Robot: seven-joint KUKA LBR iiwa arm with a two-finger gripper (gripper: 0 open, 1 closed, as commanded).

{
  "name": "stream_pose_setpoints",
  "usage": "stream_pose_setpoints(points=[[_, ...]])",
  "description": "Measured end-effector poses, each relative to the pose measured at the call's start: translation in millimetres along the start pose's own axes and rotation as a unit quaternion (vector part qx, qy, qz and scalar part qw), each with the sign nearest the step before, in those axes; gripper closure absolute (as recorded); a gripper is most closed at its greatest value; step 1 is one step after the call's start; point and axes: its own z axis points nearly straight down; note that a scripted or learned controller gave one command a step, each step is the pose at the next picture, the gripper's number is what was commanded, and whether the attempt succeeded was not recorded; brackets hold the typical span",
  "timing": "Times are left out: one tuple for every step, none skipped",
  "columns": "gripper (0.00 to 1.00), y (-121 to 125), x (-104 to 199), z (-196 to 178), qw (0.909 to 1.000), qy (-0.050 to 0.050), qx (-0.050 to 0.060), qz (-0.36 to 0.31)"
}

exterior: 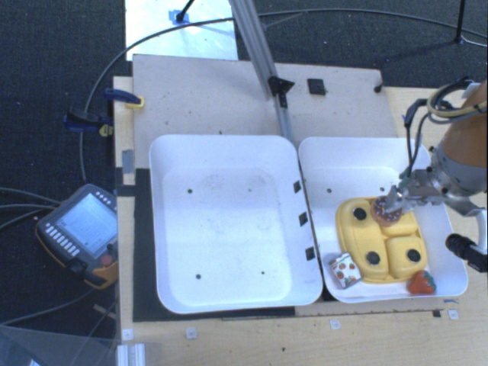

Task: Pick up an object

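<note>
The right bin (335, 158) holds a big yellow block toy (377, 242) with black round holes. A small brown and pink ring-shaped piece (386, 214) lies on the toy's upper right part. My gripper (396, 201) hangs right over that piece, its tip at the piece's upper right edge; whether it touches the piece is unclear. A small white box with coloured spots (345, 271) rests at the bin's front left. A red strawberry-like toy (422, 282) sits in the front right corner.
The left bin (164, 204) stands beside the right one with black clips along the shared wall. A teach pendant (80, 231) lies off the bench at the left. A grey pole (255, 40) slants over the back board. Cables run around the bench.
</note>
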Motion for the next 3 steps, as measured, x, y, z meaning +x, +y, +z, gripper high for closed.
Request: stream_pose_setpoints(points=[[1.00,1.4,-0.1,-26.4,1.0000,0.000,0.000,0.000],[1.00,16.3,45.0,-20.0,1.0000,0.001,0.000,-0.002],[1.00,23.1,98.1,-29.2,1.0000,0.001,0.000,-0.003]])
